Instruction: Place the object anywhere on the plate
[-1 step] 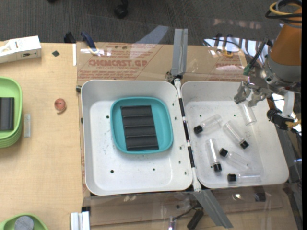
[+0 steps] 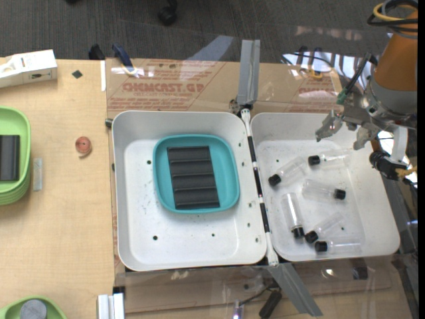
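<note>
The tool (image 2: 342, 130) hovers over the far right corner of the right bin (image 2: 382, 244), its two fingers spread apart with nothing between them. Below it, several clear vials with black caps (image 2: 293, 214) lie scattered on that bin's floor, none of them on the plate. The teal plate (image 2: 229, 178) sits in the left bin (image 2: 133, 231) and carries a dark ribbed block (image 2: 192, 176).

I see even, bright overhead light; glare streaks just behind the gripper (image 2: 342, 130); focus sharp, with soft shadows beneath it.
</note>
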`<act>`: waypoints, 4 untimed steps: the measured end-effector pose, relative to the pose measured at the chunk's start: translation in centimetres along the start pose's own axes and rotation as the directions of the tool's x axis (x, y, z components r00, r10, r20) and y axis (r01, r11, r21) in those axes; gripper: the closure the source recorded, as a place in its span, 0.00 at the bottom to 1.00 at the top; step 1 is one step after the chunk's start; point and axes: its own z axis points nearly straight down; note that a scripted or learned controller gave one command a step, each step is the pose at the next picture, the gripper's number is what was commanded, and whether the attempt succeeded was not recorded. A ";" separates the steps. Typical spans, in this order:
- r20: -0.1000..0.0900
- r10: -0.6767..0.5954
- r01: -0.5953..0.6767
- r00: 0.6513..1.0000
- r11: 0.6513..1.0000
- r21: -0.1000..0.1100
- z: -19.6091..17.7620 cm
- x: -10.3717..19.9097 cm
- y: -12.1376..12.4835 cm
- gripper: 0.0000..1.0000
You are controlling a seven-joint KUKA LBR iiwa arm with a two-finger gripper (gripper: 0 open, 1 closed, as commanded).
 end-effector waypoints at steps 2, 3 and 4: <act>0.000 0.144 -0.144 0.990 0.990 0.000 -15.9 -4.6 2.6 0.00; 0.000 0.212 -0.212 0.977 0.977 0.001 -23.5 -4.1 6.0 0.00; 0.000 0.323 -0.323 0.946 0.946 0.000 -23.5 -4.5 6.3 0.00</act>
